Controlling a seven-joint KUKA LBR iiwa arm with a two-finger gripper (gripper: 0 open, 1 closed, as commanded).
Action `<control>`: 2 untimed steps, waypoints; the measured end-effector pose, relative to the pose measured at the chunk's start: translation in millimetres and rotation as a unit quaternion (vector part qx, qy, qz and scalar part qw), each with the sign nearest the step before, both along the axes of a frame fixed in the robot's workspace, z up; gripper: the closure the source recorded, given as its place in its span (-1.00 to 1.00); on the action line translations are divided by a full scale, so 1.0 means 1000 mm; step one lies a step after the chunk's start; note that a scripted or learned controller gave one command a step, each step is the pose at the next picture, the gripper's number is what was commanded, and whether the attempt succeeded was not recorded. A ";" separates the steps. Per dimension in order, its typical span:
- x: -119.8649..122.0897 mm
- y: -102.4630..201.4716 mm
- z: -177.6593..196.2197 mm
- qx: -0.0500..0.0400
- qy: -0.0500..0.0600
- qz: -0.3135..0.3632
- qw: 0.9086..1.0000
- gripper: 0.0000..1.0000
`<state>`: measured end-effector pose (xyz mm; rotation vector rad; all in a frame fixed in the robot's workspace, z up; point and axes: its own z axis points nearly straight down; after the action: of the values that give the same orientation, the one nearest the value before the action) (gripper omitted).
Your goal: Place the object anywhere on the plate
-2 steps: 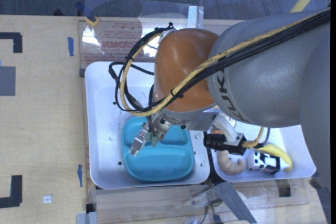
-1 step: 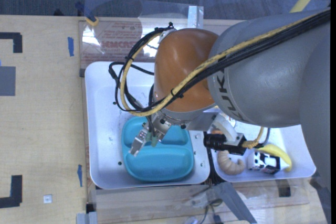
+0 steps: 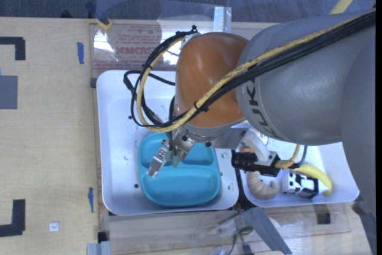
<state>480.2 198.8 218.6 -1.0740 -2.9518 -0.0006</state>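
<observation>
Over the glossy, rounded blue plate [image 3: 179,185], the metal claw [image 3: 168,159] pinches a small green object [image 3: 174,157].

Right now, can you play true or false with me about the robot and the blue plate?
1. The blue plate sits in the left white bin. True.
2. The claw hangs over the blue plate. True.
3. The banana lies on the blue plate. False: it lies in the right bin.
4. The plate has one flat, undivided surface. False: ridges split it into compartments.
5. A pale ridged toy lies in the right bin near the banana. True.
6. The band above the robot's wrist is green. False: the band is orange.
</observation>
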 end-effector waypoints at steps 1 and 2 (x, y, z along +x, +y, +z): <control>0.000 0.000 0.000 0.000 0.000 0.000 1.000 -1.00; 0.000 0.000 0.000 0.000 0.000 0.000 1.000 -1.00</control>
<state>480.2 198.8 218.6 -1.0740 -2.9518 -0.0006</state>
